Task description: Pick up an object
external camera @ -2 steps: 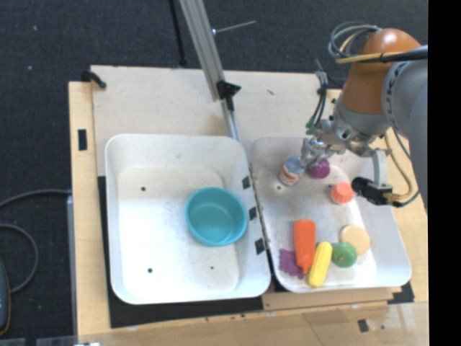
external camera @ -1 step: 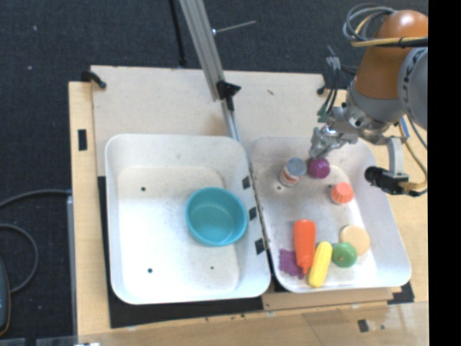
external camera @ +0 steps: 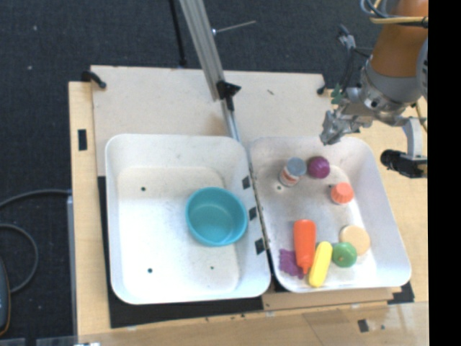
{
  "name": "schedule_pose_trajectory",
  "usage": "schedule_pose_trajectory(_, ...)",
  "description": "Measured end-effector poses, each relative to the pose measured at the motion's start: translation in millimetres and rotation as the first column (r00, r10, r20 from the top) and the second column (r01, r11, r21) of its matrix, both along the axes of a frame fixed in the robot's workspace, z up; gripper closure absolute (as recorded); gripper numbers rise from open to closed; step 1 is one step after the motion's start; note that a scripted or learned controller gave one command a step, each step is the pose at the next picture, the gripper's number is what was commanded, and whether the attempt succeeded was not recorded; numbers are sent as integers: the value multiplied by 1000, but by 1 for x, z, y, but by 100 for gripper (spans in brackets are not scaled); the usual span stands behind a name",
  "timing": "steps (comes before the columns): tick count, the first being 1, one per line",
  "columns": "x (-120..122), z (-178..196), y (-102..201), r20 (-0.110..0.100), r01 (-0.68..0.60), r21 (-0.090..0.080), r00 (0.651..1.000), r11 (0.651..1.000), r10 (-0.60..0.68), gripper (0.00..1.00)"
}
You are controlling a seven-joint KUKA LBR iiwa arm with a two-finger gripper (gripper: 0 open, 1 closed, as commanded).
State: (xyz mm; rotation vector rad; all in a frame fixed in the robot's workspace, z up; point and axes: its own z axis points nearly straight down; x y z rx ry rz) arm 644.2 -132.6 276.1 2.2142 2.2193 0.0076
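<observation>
Although nothing is held yet, you have plenty to choose from in the right bin (external camera: 389,215): nearest the camera lie a yellow piece (external camera: 320,263) touching an orange cylinder (external camera: 304,239), with a purple scrap (external camera: 289,262) beside them and a green ball (external camera: 344,254) against a tan disc (external camera: 356,238). Farther back sit a small orange piece (external camera: 341,192), a purple ball (external camera: 318,167) and a grey-capped piece (external camera: 292,171). These look like light, stiff, smooth toys, so you should expect the balls to slip; the orange cylinder, taken across its middle, seems safest. A blue bowl (external camera: 216,216) rests in the left bin (external camera: 130,193). At the far rim the gripper (external camera: 331,133) hovers, and you cannot tell whether it is spread or closed.
</observation>
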Motion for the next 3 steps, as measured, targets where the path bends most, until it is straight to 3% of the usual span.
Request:
schedule_pose_trajectory(2,2,7,107,-8,-5,2,1000,1000,5,100)
schedule_pose_trajectory(3,14,2,157,-6,-4,1,1000,1000,4,100)
